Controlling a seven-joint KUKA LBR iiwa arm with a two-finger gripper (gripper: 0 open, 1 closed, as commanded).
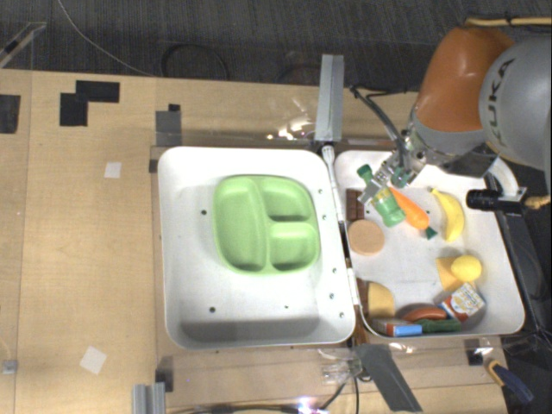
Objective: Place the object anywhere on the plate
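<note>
Gripper (385, 182) is down in the right bin (509, 317), near its upper left corner, and it sits right on top of a green bottle-shaped toy (384, 201) that's lying tilted next to a carrot (412, 210). Honestly I can't tell from this angle whether I've got the green thing clamped or I'm just hovering over it, the metal bits and the toy overlap too much. The green plate (263, 222), the divided kind with three compartments, sits in the middle of the left bin (185, 317) with nothing on it, so the job is basically not started yet. My guess is the step right now is the pick. To do it well I'd want to close across the narrow body of the bottle, not along its length, and keep clear of the carrot touching it on the right so I don't drag both. There's also a round tan disc (367, 238) just below and a banana (448, 214) further right, so a straight lift is safer than sliding sideways. Then it has to clear the two bin walls in the middle before going over to the plate. Any compartment works, so I'd aim for the big left one and release low so it doesn't roll off.
</note>
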